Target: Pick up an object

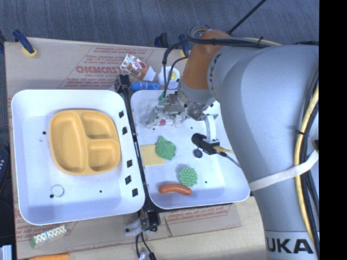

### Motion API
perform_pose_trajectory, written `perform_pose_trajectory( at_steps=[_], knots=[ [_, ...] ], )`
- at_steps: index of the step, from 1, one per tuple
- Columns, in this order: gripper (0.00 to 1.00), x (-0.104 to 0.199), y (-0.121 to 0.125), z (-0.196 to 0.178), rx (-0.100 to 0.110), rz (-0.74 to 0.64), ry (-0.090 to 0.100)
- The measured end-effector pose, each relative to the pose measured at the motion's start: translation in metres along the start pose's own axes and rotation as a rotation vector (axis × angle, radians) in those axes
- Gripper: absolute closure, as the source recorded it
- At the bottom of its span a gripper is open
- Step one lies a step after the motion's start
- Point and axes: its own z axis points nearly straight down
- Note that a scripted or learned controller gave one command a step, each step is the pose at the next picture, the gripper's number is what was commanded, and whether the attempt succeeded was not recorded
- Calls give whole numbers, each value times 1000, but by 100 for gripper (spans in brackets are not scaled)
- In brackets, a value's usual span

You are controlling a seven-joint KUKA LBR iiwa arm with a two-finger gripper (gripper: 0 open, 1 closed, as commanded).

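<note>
Grey arm looms over the right bin, its pincer low at the far end; whether it is spread, I cannot tell. Just nearside of the pincer lies a green leaf toy, then a green dotted ball and sausage. Well leftward, a yellow divided tray rests in the left bin.

Claw low in right bin; yellow tray in left bin

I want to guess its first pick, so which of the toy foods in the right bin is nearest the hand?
The green leafy piece, directly below the hand. The round green bumpy piece and the orange sausage both lie farther toward the bin's near edge.
</note>
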Motion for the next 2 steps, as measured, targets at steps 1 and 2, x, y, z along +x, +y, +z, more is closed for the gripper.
perform_pose_trajectory(
  at_steps=[1, 2],
  knots=[
    [0, 1, 8, -3, -41, 240, 2],
    [0, -62, 6, -3, -44, 134, -2]
  ],
)
